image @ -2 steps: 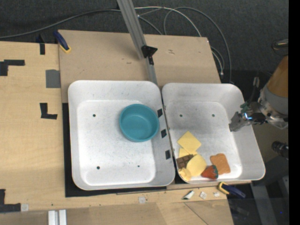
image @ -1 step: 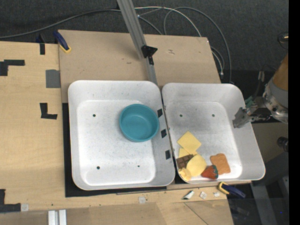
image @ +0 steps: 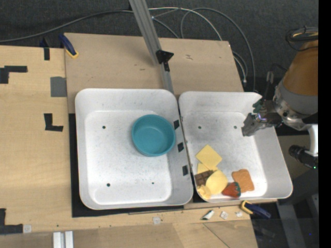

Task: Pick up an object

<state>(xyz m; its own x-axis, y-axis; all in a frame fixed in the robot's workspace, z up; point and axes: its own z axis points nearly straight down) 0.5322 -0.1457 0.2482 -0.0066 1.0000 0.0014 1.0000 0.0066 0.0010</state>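
A: Where do we stand on the pick?

B: Barely begun, we'd judge. The gripper (image: 250, 127) hangs over the right rim area of the right bin (image: 217, 105), near the upper edge, and we see nothing between its tips. Open or closed, we cannot tell; it reads as a dark lump at this angle.

A: Candidates?

B: All bunched in the near end of the right bin. A flat yellow square (image: 209, 156), a paler yellow rounded piece (image: 216, 181) just below it, a small dark brown block (image: 201, 178) touching that, an orange ridged piece (image: 243, 179), and a red bit (image: 231, 190) tucked against it. They look like plastic toy food, smooth and matte. They sit well apart from the gripper.

A: Left side?

B: The left bin (image: 93, 143) has a teal bowl (image: 152, 135), round, glossy, upright, near the middle.

A: Bins themselves?

B: Shallow white plastic, speckled, rounded corners.

A: So what's left?

B: Everything: move toward the pile, descend, close, lift. The cluster is tight, so we reckon a clean single grab could be awkward.
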